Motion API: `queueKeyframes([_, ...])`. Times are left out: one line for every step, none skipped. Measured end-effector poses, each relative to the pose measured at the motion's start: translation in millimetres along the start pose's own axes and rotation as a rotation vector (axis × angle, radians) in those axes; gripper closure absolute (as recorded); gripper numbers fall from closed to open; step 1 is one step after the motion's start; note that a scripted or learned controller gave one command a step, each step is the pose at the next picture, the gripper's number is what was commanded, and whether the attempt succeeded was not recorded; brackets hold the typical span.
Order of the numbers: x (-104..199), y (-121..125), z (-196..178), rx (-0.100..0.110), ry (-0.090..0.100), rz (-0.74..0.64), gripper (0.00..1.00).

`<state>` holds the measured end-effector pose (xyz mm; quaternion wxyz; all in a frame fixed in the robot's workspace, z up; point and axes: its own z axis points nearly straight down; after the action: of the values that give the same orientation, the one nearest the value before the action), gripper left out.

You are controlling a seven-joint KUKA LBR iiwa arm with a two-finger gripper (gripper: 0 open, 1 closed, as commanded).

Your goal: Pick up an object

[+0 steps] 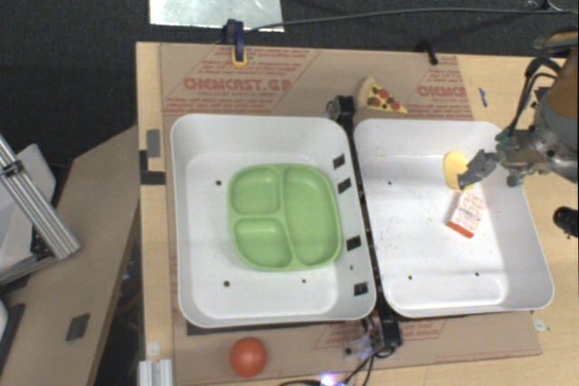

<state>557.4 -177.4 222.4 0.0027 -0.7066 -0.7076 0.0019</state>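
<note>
Camera view: your grey two-finger gripper (478,169) sits right of frame, over right white bin (425,285); can't tell whether claw is wide or narrow. Round yellow object (454,164) just beside it; small red-and-white packet (466,214) below. Risk: fingertip nudges yellow piece aside, or closes on air.

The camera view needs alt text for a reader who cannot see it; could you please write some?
A robot hand hovers in the right white bin, beside a yellow object and a red-and-white packet. The left bin holds a green divided tray.
</note>
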Motion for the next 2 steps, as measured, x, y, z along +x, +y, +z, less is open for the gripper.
queueKeyframes([0, 2, -4, -0.008, -0.002, -0.002, 0.00])
queueKeyframes([-2, 3, 58, -0.003, 0.000, 0.000, 0.00])
